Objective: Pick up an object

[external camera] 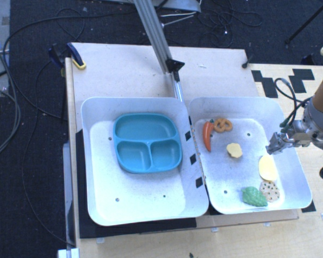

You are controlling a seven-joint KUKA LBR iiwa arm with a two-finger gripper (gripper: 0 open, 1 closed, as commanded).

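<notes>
Two white bins sat on the bench; the right bin (299, 168) held the toy food. The gripper (273, 147) hovered just above a yellow slice (267, 169) near that bin's right wall, its grip unreadable, nothing visibly held. Descending there risked clipping the wall or nudging the cookie (269, 190).

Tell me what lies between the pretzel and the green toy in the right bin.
In the camera view, a small yellow chunk sits on the white floor roughly between the pretzel and the green toy; the remaining stretch is bare.
</notes>
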